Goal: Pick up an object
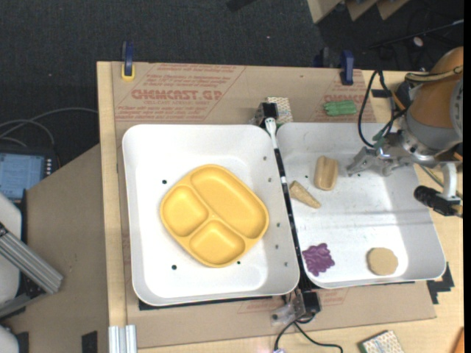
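— Tan wedge-shaped food piece (304, 194): location?
— Right white bin (412, 219), near its left wall, beside a tan bread-like chunk (325, 173).
— Gripper (377, 160)?
— Over that bin's far right corner; grip state cannot be determined.

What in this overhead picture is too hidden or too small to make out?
- Claw, camera view: small and dark against the right bin; open or shut is unclear.
- Arm: cut off by the right edge.
- Green object behind the bins: too small to identify.
- Purple item: its shape is too small to identify.
- Yellow tray: hides the left bin floor beneath it.
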You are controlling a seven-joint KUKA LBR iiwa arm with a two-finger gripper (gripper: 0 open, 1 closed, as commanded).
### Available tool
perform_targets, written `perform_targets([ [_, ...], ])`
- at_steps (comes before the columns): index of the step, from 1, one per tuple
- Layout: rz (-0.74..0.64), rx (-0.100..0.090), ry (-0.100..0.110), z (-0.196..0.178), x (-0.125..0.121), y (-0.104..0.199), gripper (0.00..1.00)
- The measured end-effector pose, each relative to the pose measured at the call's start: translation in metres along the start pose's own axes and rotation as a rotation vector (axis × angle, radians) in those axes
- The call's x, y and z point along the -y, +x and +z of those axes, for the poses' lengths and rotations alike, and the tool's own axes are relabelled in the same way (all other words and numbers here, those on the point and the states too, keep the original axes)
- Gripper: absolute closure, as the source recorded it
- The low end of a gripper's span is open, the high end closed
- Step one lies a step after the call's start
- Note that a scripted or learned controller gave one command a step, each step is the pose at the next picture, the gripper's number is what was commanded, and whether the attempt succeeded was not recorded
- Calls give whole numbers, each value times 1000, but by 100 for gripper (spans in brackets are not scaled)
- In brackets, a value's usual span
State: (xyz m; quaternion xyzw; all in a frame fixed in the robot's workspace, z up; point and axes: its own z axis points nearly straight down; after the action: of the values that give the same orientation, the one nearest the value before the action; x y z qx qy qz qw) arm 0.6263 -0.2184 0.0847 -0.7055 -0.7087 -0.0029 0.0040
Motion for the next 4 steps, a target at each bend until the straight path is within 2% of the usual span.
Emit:
perform_targets([
  [4,0,0,0,0,0,0,0],
])
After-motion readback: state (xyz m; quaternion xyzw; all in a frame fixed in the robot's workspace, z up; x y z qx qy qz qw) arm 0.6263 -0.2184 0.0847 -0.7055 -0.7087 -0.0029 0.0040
